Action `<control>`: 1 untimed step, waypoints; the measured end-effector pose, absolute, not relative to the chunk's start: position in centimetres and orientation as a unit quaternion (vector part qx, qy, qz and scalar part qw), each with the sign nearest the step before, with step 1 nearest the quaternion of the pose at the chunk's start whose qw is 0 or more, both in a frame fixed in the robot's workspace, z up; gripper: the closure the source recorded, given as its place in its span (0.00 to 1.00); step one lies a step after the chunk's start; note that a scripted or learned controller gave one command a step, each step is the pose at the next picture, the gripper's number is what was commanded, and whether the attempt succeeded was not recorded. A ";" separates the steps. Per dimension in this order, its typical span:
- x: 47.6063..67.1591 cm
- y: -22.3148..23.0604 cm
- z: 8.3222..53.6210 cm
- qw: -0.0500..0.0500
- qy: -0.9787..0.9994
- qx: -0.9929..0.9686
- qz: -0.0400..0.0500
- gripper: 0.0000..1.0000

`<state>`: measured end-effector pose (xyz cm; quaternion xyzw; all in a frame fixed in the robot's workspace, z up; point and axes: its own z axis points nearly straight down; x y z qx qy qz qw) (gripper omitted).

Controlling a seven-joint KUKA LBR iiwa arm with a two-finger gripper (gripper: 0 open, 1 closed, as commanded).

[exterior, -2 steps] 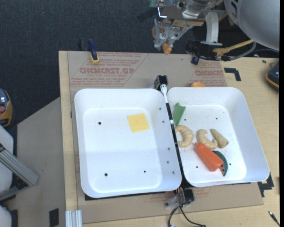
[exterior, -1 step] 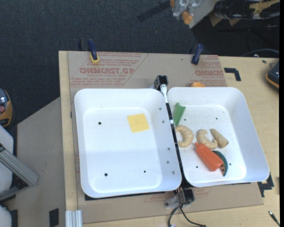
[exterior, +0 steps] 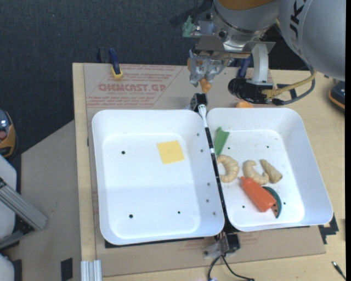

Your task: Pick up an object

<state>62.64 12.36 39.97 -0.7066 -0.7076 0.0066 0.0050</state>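
Claw [exterior: 205, 81] hangs above the bins' far edge, clenched on a small orange piece [exterior: 205, 85]

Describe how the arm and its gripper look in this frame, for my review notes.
The arm is grey and rounded, with an orange band above the wrist and part of a dark printed letter on its casing. Below sits a silvery metal wrist block with a small green part at its left. The gripper is slim grey metal. A yellow cable loops nearby.

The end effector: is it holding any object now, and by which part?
Yes: the end effector pinches a small orange object at its top; most hangs below.
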 end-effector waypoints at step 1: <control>64.1 17.9 24.3 0.005 -0.709 -0.706 0.006 1.00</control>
